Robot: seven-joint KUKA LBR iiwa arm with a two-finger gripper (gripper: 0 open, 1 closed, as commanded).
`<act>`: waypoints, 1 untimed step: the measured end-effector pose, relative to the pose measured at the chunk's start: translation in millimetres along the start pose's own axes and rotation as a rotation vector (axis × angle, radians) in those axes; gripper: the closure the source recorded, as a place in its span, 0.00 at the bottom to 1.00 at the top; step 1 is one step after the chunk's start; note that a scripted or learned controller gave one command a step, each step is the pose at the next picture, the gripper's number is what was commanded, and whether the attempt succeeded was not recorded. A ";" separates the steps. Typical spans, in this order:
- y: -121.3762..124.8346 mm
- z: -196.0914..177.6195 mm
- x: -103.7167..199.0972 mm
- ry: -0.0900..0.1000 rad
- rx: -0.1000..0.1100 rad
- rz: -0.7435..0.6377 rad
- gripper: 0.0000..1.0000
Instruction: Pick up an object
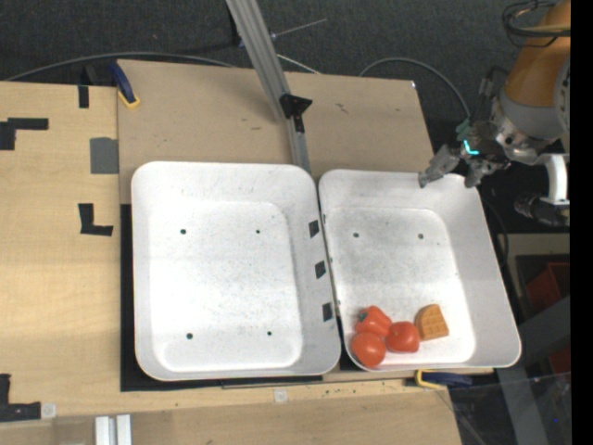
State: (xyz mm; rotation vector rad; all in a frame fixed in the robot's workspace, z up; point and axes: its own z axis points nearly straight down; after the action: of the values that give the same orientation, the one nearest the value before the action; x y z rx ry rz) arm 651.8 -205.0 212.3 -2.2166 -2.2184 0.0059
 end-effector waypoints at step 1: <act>1.1 -3.5 0.1 -0.002 -0.005 -0.001 0.00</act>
State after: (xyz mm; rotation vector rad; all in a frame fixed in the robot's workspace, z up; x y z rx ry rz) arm 652.9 -205.0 215.9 -2.2186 -2.2235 0.0031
